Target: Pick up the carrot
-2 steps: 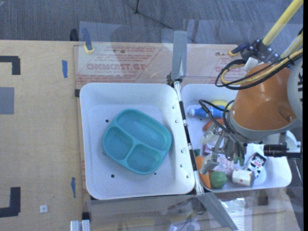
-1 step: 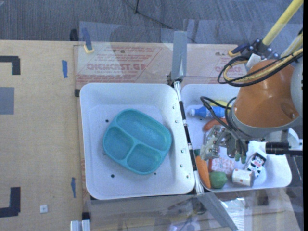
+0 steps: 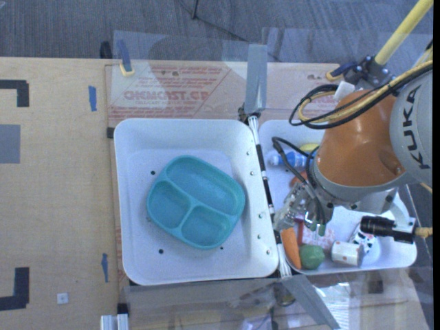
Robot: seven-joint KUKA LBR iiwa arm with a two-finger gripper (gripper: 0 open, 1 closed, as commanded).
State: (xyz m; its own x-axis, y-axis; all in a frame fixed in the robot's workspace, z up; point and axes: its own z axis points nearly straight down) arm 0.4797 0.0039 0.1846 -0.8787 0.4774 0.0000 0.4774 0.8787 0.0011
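A grey-and-orange arm [image 3: 357,146] reaches from the right of the frame over the right bin [image 3: 399,253]. A teal divided plate [image 3: 196,201] fills the left bin [image 3: 137,143]. The gripper [image 3: 302,215] hovers just above the carrot [image 3: 291,247], lower centre; its grip cannot be judged.

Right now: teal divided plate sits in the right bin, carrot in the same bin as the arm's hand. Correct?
Not quite. The camera view shows the teal divided plate in the left bin, not the right one. The rest holds: the carrot lies in the right bin, where the hand is.
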